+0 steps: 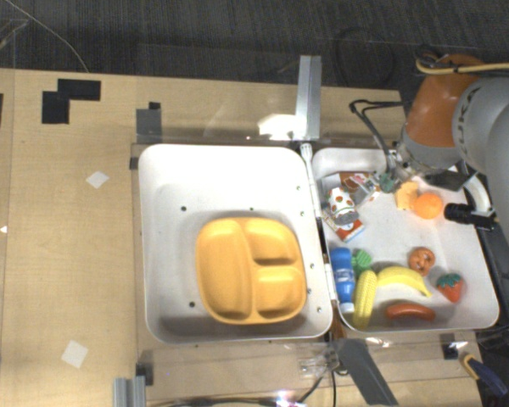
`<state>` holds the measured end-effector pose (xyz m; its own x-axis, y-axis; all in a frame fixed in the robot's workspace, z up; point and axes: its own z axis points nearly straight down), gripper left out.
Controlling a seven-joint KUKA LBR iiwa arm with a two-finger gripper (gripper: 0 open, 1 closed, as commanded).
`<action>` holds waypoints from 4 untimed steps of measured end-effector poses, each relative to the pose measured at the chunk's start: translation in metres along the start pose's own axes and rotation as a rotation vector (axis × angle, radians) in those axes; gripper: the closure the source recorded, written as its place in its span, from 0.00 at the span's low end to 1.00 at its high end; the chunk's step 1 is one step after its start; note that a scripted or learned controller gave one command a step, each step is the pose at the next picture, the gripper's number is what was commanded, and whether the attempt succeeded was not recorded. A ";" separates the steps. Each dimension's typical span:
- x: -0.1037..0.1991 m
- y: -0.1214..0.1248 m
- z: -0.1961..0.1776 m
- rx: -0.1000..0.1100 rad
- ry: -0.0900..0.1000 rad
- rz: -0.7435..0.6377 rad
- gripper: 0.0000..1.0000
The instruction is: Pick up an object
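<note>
The gripper (pixel 388 179) of the grey KUKA arm (pixel 483 121) hangs low over the back of the right bin (pixel 483 312), reaching in from the right; whether it is parted or closed, and whether it has anything, cannot be told from this angle, since the wrist hides its tip. Nearest the camera, along the right bin's front wall, the toy food lies packed together: a corn cob (pixel 365 298) just beside a blue bottle (pixel 342 275), a banana (pixel 402 280) curved over a red sausage (pixel 410 312), and a strawberry (pixel 450 287) near the front right corner. This crowding leaves little free space around each piece, which probably makes them awkward targets. A little farther back sit a green piece (pixel 360 260) and a small brown-orange fruit (pixel 422 259), the latter standing apart from its neighbours. Farther still, a red and white carton (pixel 343 209) lies tilted against the dividing wall, and an orange (pixel 427 205) rests just beside the tool, near a paler yellow piece (pixel 405 194). Judging by where the tool hangs, one of these rear items is the likely pick. In the left bin (pixel 165 185) a yellow divided tray (pixel 251 270) sits alone, well apart from the arm, and looks too broad for a two-finger grasp.
</note>
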<state>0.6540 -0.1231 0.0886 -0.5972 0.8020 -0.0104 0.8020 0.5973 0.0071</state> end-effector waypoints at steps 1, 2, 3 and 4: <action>-0.003 0.000 -0.015 -0.001 -0.006 -0.006 1.00; 0.026 0.001 -0.016 0.011 0.010 0.359 1.00; 0.061 0.067 -0.099 0.003 0.006 0.545 1.00; 0.081 0.084 -0.163 -0.002 0.004 0.508 1.00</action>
<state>0.6708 -0.0072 0.2509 -0.1315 0.9913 -0.0012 0.9912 0.1315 0.0122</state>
